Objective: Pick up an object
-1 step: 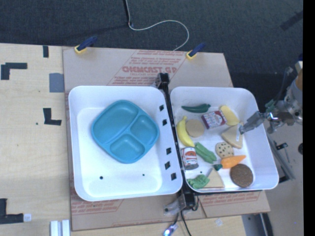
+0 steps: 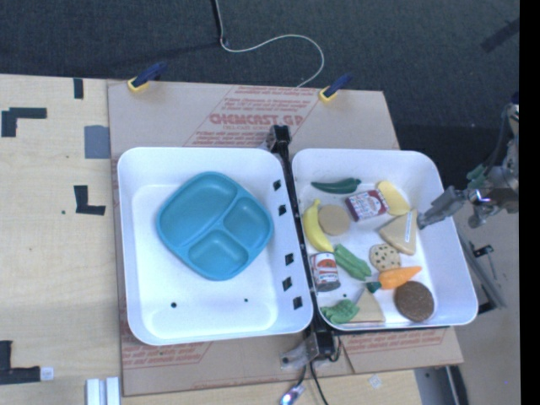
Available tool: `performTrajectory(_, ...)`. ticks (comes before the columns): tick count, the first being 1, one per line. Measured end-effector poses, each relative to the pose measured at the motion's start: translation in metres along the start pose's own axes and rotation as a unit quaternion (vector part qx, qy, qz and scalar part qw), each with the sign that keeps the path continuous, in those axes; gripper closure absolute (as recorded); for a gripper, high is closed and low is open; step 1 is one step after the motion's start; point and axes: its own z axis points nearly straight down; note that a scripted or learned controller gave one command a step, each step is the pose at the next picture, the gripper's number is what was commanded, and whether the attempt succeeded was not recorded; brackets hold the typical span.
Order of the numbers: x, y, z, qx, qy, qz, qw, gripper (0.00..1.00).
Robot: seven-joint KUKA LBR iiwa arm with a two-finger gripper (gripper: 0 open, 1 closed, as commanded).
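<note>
Gripper point(image 2: 456, 205): at right bin's point(image 2: 439, 171) rim, above cheese point(image 2: 399, 233); finger state unclear.
Food: crowded, so picks look tight.

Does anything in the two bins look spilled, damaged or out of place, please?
Nothing stands out. The blue divided plate lies flat in the left bin; the toy foods sit jumbled but contained in the right bin.

Robot end at the bench's right edge

The gripper point(image 2: 440, 207) is a grey metal assembly with a slim pale finger; behind it sit darker blocks, a small teal-green patch and thin, blurred upright rods or cables by the right bin's right rim.
</note>
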Motion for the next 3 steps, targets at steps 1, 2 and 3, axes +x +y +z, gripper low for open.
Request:
performTrajectory(1, -0.001, 0.002, -0.003, 0.005, 0.000, 0.000, 1.0000, 1.00)
performTrajectory(2, 0.042, -0.001, 0.065, 0.006, 0.002, 0.000, 1.0000, 1.00)
performTrajectory(3, 0.096, 0.030, 0.144, 0.006, 0.002, -0.001, 1.0000, 1.00)
